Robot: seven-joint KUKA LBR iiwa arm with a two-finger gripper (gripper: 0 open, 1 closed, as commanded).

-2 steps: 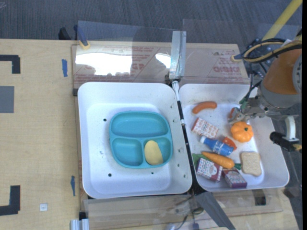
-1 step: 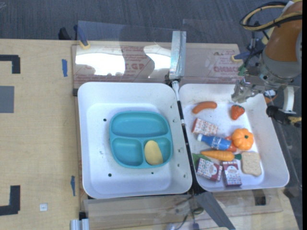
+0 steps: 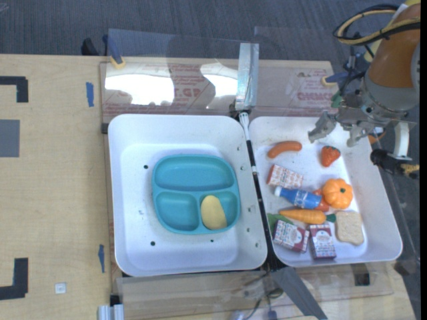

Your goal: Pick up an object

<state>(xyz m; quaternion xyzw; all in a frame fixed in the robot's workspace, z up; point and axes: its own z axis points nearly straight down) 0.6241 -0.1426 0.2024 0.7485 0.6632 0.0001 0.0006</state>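
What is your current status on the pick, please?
Gripper open, above far end of right bin, holding nothing. Strawberry just below it, sausage beside. Nothing blocking the descent.

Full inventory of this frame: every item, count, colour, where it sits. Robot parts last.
left bin: 1, white, left half of bench
right bin: 1, white, beside it on the right
divided tray: 1, teal, in left bin
yellow potato-like toy: 1, in tray's lower right compartment
sausage: 1, orange-red, right bin, top
strawberry: 1, red, right bin, below pincer
pumpkin: 1, orange, right bin, middle
bottle: 1, blue and white, lying left of pumpkin
carrot: 1, orange, below bottle
small cartons: 3, red and white, one upper left, two at front edge
bread slice: 1, tan, front right
arm: 1, grey and orange, right
pincer: 1, open, above right bin, holding nothing
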